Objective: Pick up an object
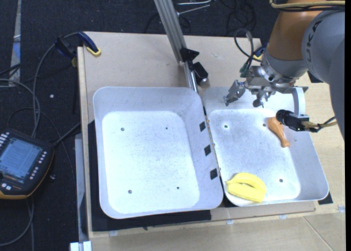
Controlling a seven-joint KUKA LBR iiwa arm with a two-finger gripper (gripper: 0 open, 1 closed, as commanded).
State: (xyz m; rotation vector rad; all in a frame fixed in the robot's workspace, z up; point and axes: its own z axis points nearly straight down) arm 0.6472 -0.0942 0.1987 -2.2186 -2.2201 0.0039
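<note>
An orange carrot-shaped object [278,131] lies in the right bin [249,151] near its far right side. A yellow banana-like object [247,187] rests at the right bin's near edge. My gripper [244,96] hangs over the far edge of the right bin, to the left of the orange object and apart from it. Its fingers [231,95] are spread, and nothing sits between them.
The left bin [145,151] lies beside the right one, the two meeting at a raised rim in the middle. A slanted metal rail [173,22] rises behind the bins. A blue and yellow clamp [88,44] grips the bench's far left corner.
</note>
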